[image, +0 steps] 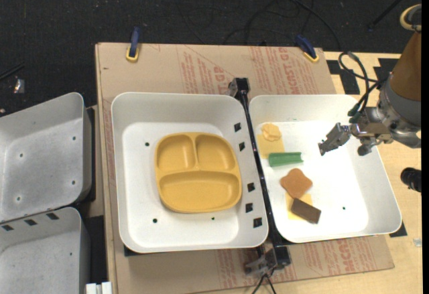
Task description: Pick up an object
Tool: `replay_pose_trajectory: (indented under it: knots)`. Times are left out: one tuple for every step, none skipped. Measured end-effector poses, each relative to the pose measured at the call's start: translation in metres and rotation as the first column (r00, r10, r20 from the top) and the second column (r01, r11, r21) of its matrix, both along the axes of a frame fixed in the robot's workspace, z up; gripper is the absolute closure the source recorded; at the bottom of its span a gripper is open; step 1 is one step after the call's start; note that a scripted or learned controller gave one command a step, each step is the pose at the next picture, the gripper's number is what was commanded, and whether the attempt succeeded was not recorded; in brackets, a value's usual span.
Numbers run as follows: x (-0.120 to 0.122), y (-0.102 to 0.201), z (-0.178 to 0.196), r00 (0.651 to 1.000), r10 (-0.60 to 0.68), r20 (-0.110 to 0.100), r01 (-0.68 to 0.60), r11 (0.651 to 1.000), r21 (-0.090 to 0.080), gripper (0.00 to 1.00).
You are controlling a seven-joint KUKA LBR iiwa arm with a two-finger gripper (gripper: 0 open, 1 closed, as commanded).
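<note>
The right bin (375, 219) holds several small items along its left side: a pale yellow lump (270, 132), a green stick (285, 159), an orange-brown piece (295, 182) and a dark brown block (305, 211) lying on a yellow slab (295, 208). My gripper (333, 140) hangs over the middle of the right bin, to the right of the green stick and apart from it. Its dark fingers point left and stand open, with nothing between them.
The left bin (134, 172) holds a yellow compartment plate (198, 172). A black divider (253, 165) runs between the bins. Spare white bins (40, 152) lie off the bench at left. Cables hang beside the arm's wrist (395, 108) at right.
</note>
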State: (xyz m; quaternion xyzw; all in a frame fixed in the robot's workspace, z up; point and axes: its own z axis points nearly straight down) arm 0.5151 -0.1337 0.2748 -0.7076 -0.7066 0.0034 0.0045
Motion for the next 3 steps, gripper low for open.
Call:
replay_pose_trajectory:
  knots:
    - [0.002,0.0,0.005,1.0,0.003,0.011,-0.003,1.0,-0.002,0.0]
    - [0.007,0.006,-0.04,1.0,0.001,0.007,-0.001,1.0,-0.001,0.0]
    - [-0.001,0.011,-0.1,1.0,0.0,0.005,0.0,1.0,0.0,0.0]
